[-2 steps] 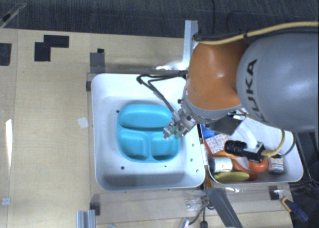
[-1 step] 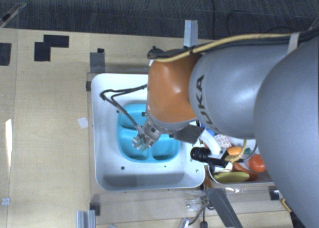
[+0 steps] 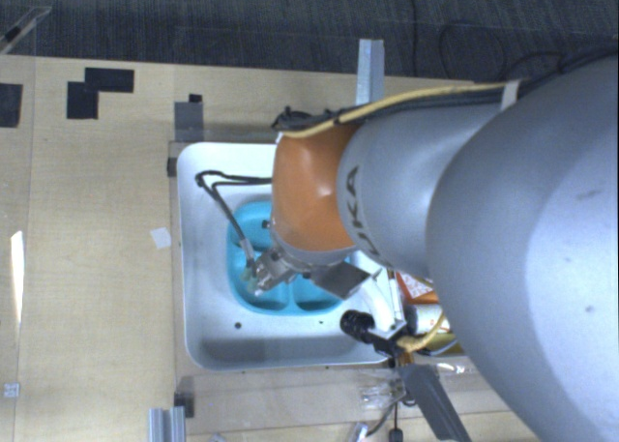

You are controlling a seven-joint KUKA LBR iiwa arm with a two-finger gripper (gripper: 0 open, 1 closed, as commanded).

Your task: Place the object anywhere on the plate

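A blue plate (image 3: 248, 229) lies in the left white bin (image 3: 207, 332), and the arm hides its right part. My gripper (image 3: 259, 279) hangs low over the plate's near left area, below the orange wrist band (image 3: 308, 189). The gripper's tip is small and blurred against the plate. I cannot make out any object at the tip or lying on the visible blue surface.
The grey arm (image 3: 503, 237) covers the right bin and most of the view's right side. A red and white packet (image 3: 416, 287) and a yellow item (image 3: 432, 332) peek out under it. A black cable (image 3: 217, 194) loops over the left bin's far corner.
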